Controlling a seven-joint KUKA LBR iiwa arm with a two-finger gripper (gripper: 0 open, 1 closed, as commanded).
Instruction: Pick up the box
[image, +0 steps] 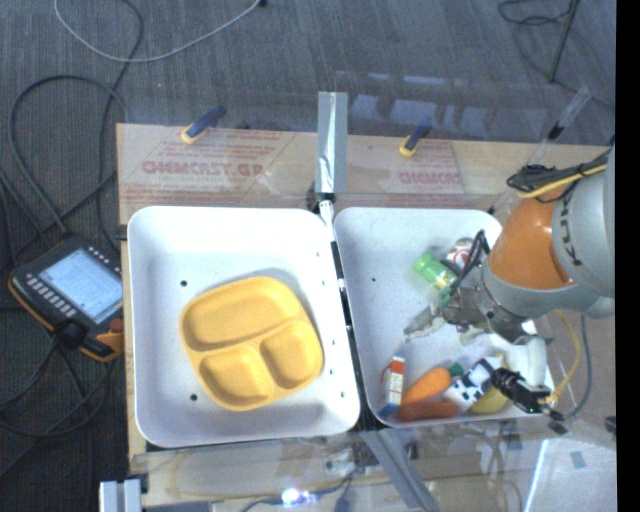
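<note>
Your gripper (432, 318) hangs over the right bin (375, 300) with its fingers apparently spread and holding nothing, so lower it squarely onto the box (396, 381) lying by the carrot (425, 386) at the near wall.

i see the bench (290, 165) as a pale wooden board running across the middle of the frame, with faded red lettering along its upper strip. two shallow white bins sit directly on it side by side, the left bin (150, 330) and the right bin (370, 300), their inner rims touching near the centre. two small yellow and blue clamps rest on the board's upper edge, one (202, 124) at upper left, the other (415, 139) right of centre. an upright metal post (331, 145) stands between them.
</note>
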